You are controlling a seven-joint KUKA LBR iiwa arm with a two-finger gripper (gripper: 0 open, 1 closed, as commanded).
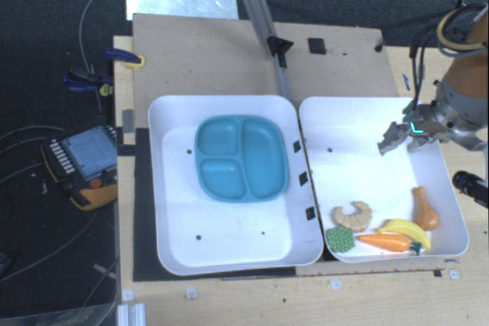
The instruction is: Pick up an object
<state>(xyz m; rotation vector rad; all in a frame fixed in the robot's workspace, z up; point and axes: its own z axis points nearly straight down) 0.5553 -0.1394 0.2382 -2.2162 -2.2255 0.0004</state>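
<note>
Sitting in the left bin, a blue tray lies flat. Toy food crowds the right bin's near edge: broccoli, croissant, carrot, banana, drumstick. Above that bin's far right side, well apart from them, the gripper hangs, jaws parted, holding nothing.

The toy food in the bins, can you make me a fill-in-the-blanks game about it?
1. The blue plate lies in the ____ bin.
2. The banana touches the orange ____ below it.
3. The croissant sits just above the green ____.
4. The gripper hangs over the ____ bin.

Missing words: left; carrot; broccoli; right.
</note>
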